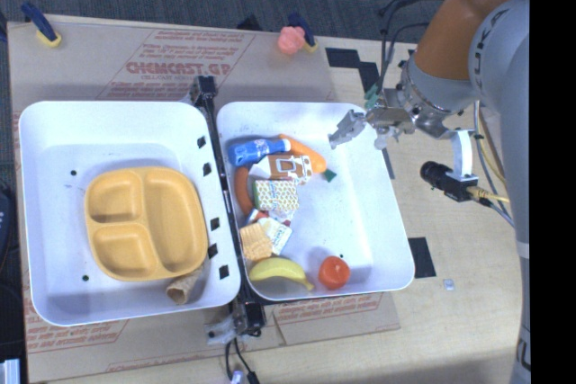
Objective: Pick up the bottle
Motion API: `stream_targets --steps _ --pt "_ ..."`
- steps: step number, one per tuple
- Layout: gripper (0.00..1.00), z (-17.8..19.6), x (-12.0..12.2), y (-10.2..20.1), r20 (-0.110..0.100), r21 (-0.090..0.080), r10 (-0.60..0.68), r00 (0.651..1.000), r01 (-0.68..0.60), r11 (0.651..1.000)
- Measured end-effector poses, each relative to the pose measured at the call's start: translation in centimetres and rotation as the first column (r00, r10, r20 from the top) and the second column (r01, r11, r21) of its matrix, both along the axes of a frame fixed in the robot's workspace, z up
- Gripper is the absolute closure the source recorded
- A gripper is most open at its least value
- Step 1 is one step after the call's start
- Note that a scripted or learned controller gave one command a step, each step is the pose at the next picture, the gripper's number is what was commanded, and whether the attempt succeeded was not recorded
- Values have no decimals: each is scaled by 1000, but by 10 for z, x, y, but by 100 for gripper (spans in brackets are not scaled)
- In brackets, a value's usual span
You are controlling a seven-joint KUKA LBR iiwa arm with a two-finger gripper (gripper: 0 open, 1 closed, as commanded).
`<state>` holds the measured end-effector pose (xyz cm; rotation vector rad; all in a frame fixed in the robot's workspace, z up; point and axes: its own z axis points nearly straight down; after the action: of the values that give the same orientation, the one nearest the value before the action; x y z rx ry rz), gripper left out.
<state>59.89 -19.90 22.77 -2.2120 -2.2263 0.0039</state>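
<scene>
Yellow tray (144,220), white bins (54,301), blue bottle (255,149), yellow banana (279,272), red-orange tomato, perhaps (334,272), pink clamp (292,40).

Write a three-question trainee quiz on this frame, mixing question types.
1. True or false: the sectioned yellow plastic plate lies in the left white bin.
2. Which sits beside the yellow banana? A) small red tomato B) blue clamp C) pink ball
3. Fill in: the grey two-finger gripper hovers over the right bin's ___ edge.

Key: 1 true; 2 A, the small red tomato; 3 far right, apart from the blue-capped bottle.
</scene>
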Motion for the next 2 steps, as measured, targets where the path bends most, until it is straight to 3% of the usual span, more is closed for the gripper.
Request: stream_targets --steps 1,2 --pt "100 10 0 0 -2 1 5 1000 -5 1000" --pt "100 -115 -56 48 2 0 177 984 -177 984"
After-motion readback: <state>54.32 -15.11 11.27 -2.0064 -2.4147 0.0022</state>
